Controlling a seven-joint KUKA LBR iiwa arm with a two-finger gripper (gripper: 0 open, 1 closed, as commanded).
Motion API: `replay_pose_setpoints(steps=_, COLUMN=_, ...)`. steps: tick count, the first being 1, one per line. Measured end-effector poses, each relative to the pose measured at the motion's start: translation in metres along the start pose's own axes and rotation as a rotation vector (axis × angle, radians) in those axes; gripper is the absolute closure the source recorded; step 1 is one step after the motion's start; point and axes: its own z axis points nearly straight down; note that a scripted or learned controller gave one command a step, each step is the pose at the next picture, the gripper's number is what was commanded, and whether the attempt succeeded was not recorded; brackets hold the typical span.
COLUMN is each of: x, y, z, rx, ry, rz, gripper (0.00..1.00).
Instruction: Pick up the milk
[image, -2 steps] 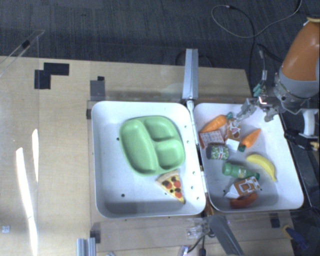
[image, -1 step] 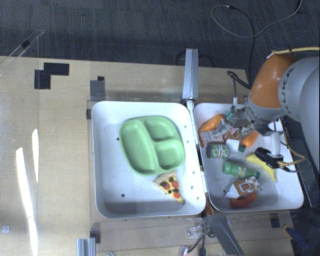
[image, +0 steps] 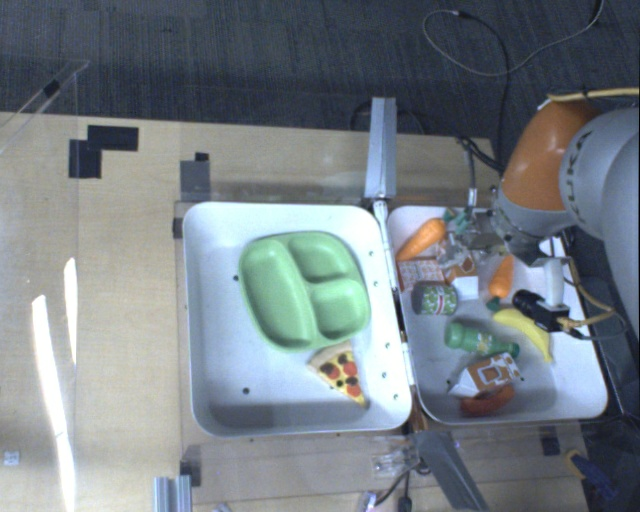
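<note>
At the far side of the right white bin (image: 590, 385), the grey arm's tool (image: 468, 232) hangs low over a cluster of toy groceries; whether its fingers are apart or together cannot be told. Near side of the same bin: small brown-and-white milk carton (image: 493, 372), lying beside a green bottle (image: 478, 338) and a yellow banana (image: 524, 328). Left bin (image: 200, 330): green divided tray (image: 303, 288), pizza slice (image: 341, 373).
</note>
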Motion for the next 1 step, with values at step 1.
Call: replay_pose_setpoints(steps=1, x=0.0785, y=0.0253, z=-0.1165, rx=0.019, ry=0.004, rz=-0.036, gripper=1.00)
